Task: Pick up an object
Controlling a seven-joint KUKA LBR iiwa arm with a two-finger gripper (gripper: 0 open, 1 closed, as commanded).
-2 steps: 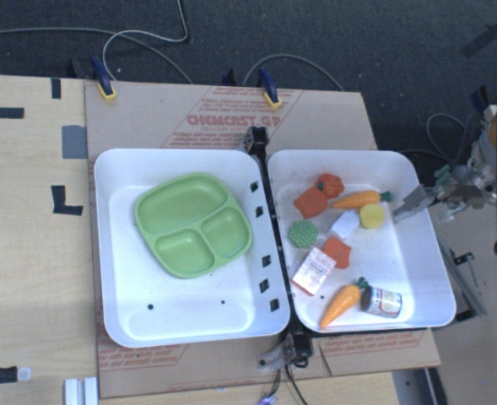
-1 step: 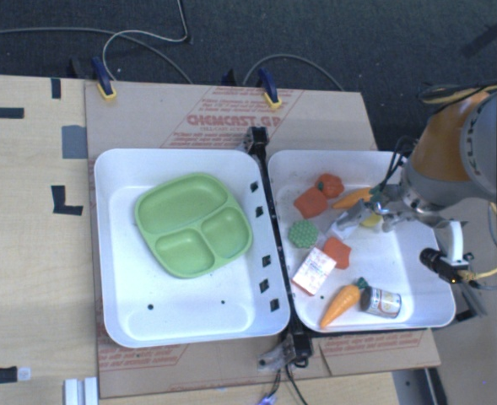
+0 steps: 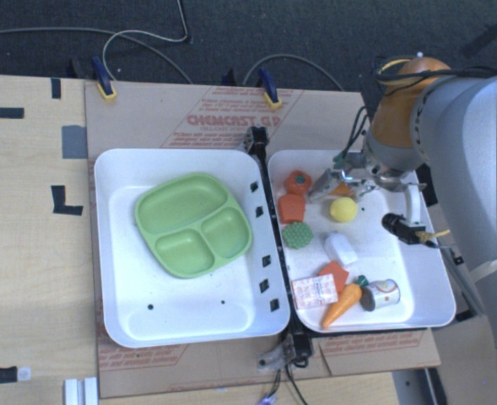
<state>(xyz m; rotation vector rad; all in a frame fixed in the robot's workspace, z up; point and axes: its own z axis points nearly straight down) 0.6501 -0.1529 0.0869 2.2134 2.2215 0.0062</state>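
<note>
The right bin (image 3: pixel 429 310) holds several small objects. A yellow ball (image 3: pixel 343 210) lies near its middle, with a red tomato (image 3: pixel 297 180), an orange-red block (image 3: pixel 291 207) and a green round piece (image 3: pixel 298 235) to its left. Lower down are a white block (image 3: pixel 341 247), a red-and-white packet (image 3: pixel 314 291), a carrot (image 3: pixel 341 304) and a small can (image 3: pixel 382 292). My gripper (image 3: pixel 343 186) hangs open just above the far side of the yellow ball, its fingers spread left and right. A small orange bit shows under it; nothing is clearly held.
The left bin (image 3: pixel 113 294) holds a green divided plate (image 3: pixel 193 224). A black divider strip (image 3: pixel 267 226) runs between the bins. The arm's grey body and orange band (image 3: pixel 400 112) cover the right bin's far right corner. Clamps and cables lie behind the bins.
</note>
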